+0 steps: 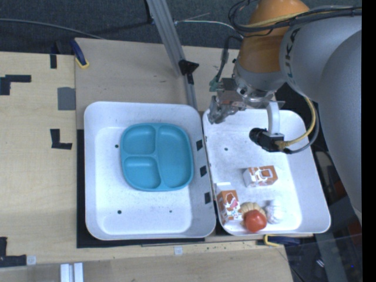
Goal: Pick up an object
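Observation:
My gripper (218, 114) hangs over the far left corner of the right bin (294, 122), above bare floor, with no object between its fingers. A small white and orange carton (260, 175) lies in the middle of that bin. Near the front edge lie another small orange carton (228, 204), a red tomato-like ball (255, 221), a tan pastry-like piece (249, 208) and a crumpled white item (274, 211). All of these sit well in front of the gripper.
The left bin (100, 175) holds a blue divided plate (157, 156). A slanted metal bar (167, 28) rises behind the bins. The grey arm with its orange band (270, 34) fills the upper right. A black cable fitting (265, 138) hangs over the right bin.

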You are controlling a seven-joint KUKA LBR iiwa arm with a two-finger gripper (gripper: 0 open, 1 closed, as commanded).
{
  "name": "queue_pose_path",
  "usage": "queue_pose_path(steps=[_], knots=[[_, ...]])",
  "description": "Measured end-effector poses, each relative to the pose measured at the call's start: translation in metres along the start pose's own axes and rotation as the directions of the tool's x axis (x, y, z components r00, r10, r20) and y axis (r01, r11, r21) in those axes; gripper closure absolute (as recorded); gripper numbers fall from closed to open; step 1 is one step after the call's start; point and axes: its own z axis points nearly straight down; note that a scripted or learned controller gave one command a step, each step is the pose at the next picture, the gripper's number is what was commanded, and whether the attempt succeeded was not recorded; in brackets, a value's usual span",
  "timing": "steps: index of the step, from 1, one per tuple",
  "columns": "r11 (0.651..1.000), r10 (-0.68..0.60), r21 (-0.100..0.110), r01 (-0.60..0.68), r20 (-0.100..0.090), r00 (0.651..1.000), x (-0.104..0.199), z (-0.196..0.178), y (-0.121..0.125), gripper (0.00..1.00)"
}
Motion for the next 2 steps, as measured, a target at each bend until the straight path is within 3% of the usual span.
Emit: queue_pose_path(steps=[2], knots=[[1.0,0.0,-0.001,0.0,0.001,1.0,0.095,-0.001,0.006,1.0]])
